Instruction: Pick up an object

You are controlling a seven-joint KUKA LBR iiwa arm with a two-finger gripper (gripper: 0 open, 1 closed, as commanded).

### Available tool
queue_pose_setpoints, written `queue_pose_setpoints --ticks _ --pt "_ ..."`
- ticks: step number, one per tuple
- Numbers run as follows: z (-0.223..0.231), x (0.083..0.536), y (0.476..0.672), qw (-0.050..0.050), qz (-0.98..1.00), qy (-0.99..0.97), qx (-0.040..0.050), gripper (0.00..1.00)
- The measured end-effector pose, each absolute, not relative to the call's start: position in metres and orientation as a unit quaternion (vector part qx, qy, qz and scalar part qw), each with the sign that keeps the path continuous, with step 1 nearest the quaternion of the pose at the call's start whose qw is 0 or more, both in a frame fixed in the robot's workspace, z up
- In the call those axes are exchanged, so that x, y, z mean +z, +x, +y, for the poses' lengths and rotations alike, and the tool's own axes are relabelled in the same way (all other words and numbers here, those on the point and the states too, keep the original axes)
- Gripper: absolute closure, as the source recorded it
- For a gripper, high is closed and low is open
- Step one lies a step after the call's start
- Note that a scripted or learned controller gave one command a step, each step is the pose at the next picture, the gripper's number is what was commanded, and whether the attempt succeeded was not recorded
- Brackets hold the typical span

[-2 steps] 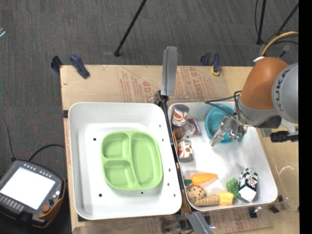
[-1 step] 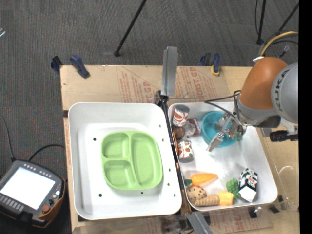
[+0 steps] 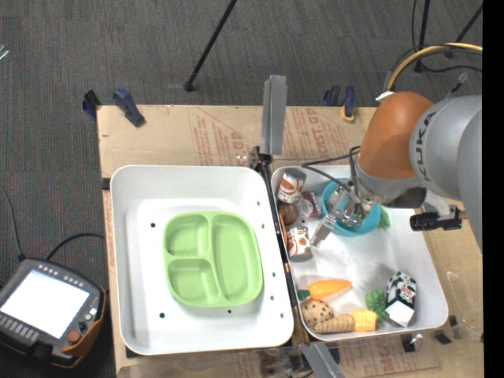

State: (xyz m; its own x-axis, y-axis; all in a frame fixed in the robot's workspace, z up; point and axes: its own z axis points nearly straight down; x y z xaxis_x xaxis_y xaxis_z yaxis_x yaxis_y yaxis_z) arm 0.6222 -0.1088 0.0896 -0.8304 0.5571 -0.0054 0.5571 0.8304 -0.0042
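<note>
Two white bins sit side by side on a cardboard-topped bench. Left bin (image 3: 130, 211) holds a green divided plate (image 3: 213, 258), lying flat about mid-bin.

Right bin (image 3: 429, 278) is cluttered. Far-left corner: a small can (image 3: 290, 185) w/ red-and-white label, tilted. Just near of it a dark brown round item (image 3: 288, 213), then a second can (image 3: 298, 242) against the left wall. A teal bowl (image 3: 351, 220) sits toward the far side, mid-bin, w/ a bit of green showing at its right edge. Near side: an orange carrot (image 3: 329, 288) w/ green top, a cookie (image 3: 316, 312), an ice-cream cone (image 3: 337, 324), a corn piece (image 3: 364, 319), a green leafy bit (image 3: 376, 299), and a black-and-white carton (image 3: 402, 296) near the right corner.

Arm comes in from the right, orange band above the bowl's far-right. Gripper (image 3: 337, 217) is down at the bowl's left rim; metal finger parts visible there and one pointing toward the second can, but can't tell if it's spread or closed, or if it grips anything.

A tablet-style pendant (image 3: 47, 309) lies on the floor, near-left. Blue clamps (image 3: 126, 105) at the bench's far edge.
</note>
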Motion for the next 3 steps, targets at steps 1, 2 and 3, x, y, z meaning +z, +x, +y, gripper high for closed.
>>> queue_pose_setpoints --ticks 1,2,3 --pt "-0.185 0.088 0.594 0.000 0.966 0.257 -0.0007 0.00" --pt "-0.111 0.087 0.594 -0.001 0.964 0.267 0.0013 0.00" --pt "-0.136 0.087 0.517 -0.001 0.972 0.237 0.0001 0.00"
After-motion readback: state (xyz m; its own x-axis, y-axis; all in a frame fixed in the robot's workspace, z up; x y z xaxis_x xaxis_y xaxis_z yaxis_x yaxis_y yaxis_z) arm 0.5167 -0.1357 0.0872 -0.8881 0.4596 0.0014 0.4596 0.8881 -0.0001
